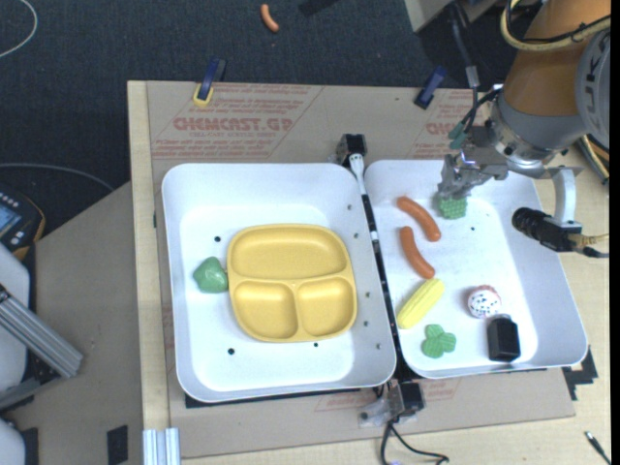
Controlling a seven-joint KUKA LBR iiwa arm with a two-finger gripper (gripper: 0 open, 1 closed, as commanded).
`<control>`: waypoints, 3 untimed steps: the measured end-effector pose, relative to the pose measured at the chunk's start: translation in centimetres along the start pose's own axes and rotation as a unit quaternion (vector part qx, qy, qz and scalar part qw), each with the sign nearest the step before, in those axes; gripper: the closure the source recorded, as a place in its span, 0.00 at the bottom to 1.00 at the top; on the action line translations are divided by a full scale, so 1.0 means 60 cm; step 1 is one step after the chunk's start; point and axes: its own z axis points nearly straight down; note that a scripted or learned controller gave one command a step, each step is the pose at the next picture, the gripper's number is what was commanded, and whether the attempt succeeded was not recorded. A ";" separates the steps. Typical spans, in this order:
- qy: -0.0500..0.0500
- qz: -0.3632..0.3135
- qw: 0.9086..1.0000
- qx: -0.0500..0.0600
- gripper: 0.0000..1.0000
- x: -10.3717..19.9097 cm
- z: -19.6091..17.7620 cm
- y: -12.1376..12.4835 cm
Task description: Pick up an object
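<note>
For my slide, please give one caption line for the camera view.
Arm's gripper lowered onto a green toy in the right bin; yellow tray sits in the left bin.

The gripper (455, 184) looks like dull grey metal. Just under it sits a green piece (451, 204) with a knobbly surface. The right bin (542, 289) beneath is smooth, slightly glossy white plastic. Far to its left, the yellow divided plate (291, 281) looks like matt plastic. The bench board (281, 124) behind looks like brown printed cardboard.
</note>
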 end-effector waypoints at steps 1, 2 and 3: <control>0.000 0.001 1.000 0.003 1.00 0.071 0.010 -0.018; 0.000 0.003 1.000 0.003 1.00 0.086 0.014 -0.030; 0.000 0.003 1.000 0.001 1.00 0.101 -0.001 -0.037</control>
